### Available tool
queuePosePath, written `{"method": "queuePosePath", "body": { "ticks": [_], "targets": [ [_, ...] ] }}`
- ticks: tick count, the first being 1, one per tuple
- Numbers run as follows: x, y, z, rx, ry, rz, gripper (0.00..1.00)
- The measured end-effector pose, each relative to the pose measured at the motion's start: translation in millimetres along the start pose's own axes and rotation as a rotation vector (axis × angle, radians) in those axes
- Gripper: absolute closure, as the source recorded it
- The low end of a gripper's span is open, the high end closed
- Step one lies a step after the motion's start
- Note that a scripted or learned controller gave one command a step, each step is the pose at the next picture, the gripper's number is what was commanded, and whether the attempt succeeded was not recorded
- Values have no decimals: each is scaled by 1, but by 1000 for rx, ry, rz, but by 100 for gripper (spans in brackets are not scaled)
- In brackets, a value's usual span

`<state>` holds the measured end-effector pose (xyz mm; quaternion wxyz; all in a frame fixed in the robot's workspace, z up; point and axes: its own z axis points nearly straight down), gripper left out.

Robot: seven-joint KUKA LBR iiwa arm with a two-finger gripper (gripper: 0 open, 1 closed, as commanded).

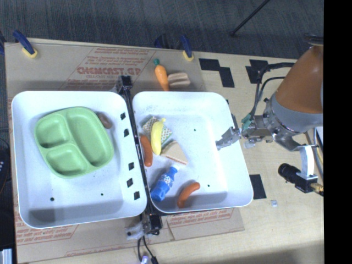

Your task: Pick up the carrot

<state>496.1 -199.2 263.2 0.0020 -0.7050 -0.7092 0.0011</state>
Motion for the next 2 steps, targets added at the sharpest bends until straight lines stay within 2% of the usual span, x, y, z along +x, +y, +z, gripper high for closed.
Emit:
{"method": "queuePosePath", "body": {
  "ticks": [1, 2],
  "targets": [
    [-11, -20, 101, 2, 1, 102, 0],
    [48, 3, 29, -1, 0, 431, 0]
  ]
}}
